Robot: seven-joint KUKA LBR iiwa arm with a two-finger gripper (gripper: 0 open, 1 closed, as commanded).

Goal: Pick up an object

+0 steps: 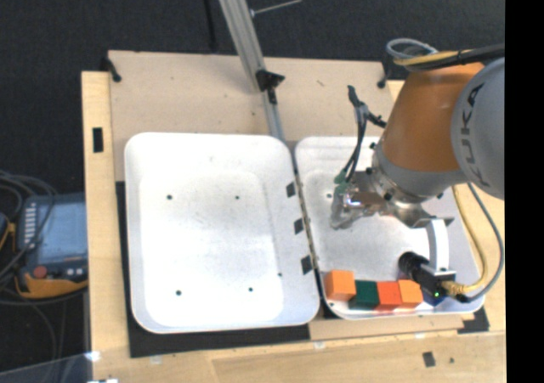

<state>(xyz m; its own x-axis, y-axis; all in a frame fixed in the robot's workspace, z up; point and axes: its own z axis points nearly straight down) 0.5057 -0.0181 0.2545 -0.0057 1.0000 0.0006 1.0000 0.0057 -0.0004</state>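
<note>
— Camera view first: where do our blocks (pixel 375 290) lie from the gripper (pixel 344 207)?
— They form a row along the near edge of the right bin (pixel 316 160), long axis parallel to that edge. We hang above the bin's middle, nearer its left wall.
— And the fingers?
— We cannot tell. The left bin (pixel 144 203) holds no objects.
</note>
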